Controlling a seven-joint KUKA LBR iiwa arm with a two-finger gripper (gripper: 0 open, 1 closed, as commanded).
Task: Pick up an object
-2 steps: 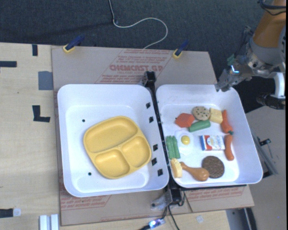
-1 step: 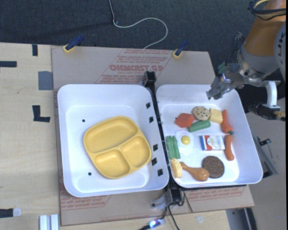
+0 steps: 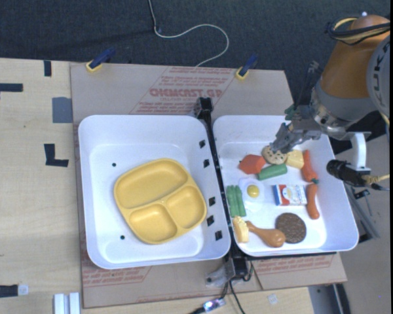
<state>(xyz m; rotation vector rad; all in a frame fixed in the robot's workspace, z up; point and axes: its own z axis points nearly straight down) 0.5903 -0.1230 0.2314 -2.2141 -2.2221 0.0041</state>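
My gripper [image 3: 280, 146] hangs over the upper middle of the right-hand shallow white bin [image 3: 337, 237], and a round tan cookie dotted with dark chips [image 3: 273, 154] sits right at my fingertips; whether my fingers are spread or pressed on it I cannot tell from this slant. Things crowd close around that spot: a red-orange wedge of toy food [image 3: 251, 164] touches the cookie's lower left, a green toy pod [image 3: 272, 172] lies just below it, and a pale yellow chunk [image 3: 295, 159] and an orange carrot-like piece [image 3: 308, 165] sit just to its right. Lower in the frame lie a fried egg [image 3: 252, 191], a small white carton [image 3: 289, 193], a red-orange sausage [image 3: 312, 201], a green ridged strip [image 3: 236, 200], a brown round patty [image 3: 291, 227] and a golden drumstick [image 3: 265, 233]. The left-hand bin [image 3: 95, 149] holds a yellow three-section plastic plate [image 3: 158, 200], well apart from me.
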